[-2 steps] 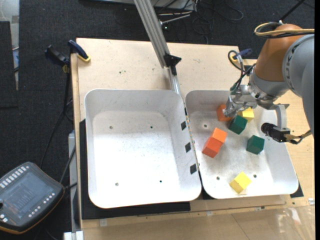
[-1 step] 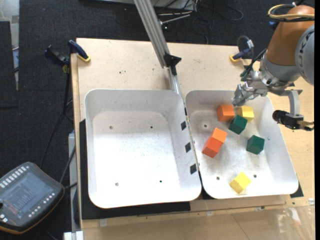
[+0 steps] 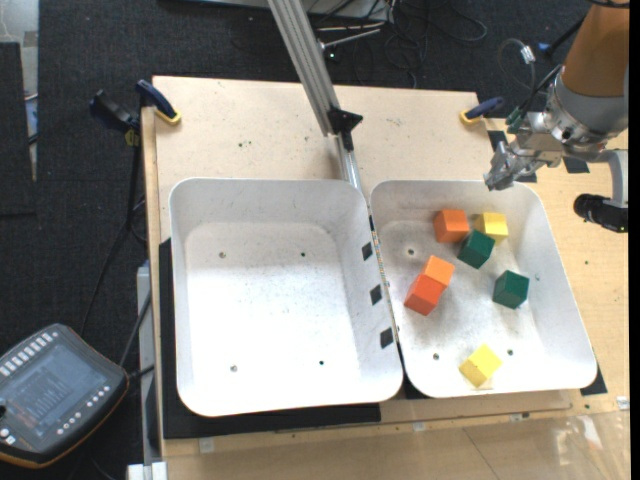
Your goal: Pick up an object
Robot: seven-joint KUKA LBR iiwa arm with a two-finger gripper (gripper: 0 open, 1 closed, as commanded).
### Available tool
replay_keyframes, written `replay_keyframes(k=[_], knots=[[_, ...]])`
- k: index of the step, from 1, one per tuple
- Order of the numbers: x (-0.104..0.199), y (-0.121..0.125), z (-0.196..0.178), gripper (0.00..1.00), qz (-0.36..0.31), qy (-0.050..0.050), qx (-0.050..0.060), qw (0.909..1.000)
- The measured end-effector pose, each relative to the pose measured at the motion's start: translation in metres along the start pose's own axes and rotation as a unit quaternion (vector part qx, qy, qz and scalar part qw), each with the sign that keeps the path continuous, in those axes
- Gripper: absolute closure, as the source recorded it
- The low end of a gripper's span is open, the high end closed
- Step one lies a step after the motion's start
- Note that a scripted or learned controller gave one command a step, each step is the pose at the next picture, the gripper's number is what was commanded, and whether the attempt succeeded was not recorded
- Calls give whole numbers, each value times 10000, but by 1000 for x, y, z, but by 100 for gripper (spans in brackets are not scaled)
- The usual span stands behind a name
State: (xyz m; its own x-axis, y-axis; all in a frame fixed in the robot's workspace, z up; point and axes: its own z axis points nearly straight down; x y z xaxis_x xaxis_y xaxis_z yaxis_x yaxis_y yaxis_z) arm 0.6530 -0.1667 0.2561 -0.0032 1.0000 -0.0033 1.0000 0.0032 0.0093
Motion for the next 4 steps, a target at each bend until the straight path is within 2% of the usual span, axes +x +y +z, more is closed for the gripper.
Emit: replay_keyframes(k=[1,2,4], knots=[[0,1,-21,100,3,8,22,10000],[48,-11,-14,100,-17,22,48,10000],[152,-59,-11,100,-22,27,53,10000]])
